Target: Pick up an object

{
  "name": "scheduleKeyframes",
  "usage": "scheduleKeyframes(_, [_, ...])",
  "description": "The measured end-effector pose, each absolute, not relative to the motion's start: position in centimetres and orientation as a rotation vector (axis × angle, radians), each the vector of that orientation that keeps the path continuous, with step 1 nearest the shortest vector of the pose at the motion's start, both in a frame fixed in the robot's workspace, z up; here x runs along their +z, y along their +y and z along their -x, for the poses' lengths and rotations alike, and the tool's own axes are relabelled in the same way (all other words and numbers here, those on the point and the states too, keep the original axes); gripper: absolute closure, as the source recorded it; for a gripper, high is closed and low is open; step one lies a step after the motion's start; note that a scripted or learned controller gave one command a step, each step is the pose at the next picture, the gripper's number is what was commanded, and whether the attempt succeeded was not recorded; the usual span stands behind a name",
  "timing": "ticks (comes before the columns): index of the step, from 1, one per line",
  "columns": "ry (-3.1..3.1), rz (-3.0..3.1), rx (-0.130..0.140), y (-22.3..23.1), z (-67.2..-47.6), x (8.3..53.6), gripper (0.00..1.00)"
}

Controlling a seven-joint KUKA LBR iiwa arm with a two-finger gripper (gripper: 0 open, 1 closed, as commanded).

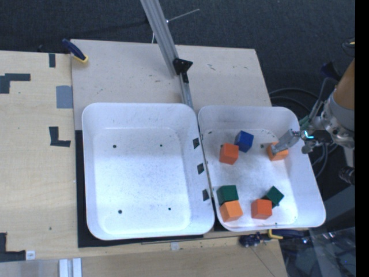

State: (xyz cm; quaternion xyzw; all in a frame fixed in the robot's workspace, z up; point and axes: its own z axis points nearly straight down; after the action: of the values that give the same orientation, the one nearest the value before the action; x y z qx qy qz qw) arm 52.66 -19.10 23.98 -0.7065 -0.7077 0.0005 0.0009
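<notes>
In the camera view, nearest the lens along the right bin's [311, 180] front wall, an orange block [232, 210] sits touching a green block [227, 193], with a second orange block [262, 208] and a dark green block [274, 195] just beside them. Farther back lie an orange block [229, 153] and a blue block [244, 141], and the gripper [282, 145] reaches in from the right, down at a small orange block [274, 153] by the right wall. Whether its fingers grasp that block cannot be told.

A robotics lab: a plywood bench [144, 68] marked with tape carries two white bins [92, 154] holding coloured test blocks [229, 153], beneath a slanting aluminium camera pole [161, 27], with cables [288, 97] alongside.
</notes>
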Motion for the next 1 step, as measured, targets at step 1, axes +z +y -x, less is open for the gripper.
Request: scheduleKeyframes(1, [-2.223, 2.219, 0.001, -19.11, -52.67, 24.01, 0.00])
